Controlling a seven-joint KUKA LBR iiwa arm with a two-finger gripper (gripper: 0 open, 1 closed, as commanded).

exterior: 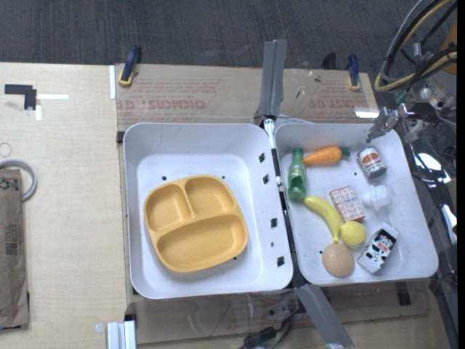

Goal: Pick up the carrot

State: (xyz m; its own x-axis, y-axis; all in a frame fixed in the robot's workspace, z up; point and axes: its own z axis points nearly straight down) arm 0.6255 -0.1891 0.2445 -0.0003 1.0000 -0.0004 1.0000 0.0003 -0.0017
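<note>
The carrot (pixel 323 155) is orange with a green stem end. It lies on its side near the back of the right bin (pixel 414 267), stem pointing right. My gripper (pixel 381 126) hangs over the bin's back right corner, to the right of the carrot and above it, apart from it. Nothing shows between the gripper and the carrot.
Around the carrot lie a green bottle (pixel 296 173), a small can (pixel 371 162), a red and white box (pixel 346 203), a banana (pixel 323 213), a lemon (pixel 352 233), a tan ball (pixel 338 260) and a milk carton (pixel 379 249). A yellow divided plate (pixel 195 222) sits in the left bin (pixel 138 195).
</note>
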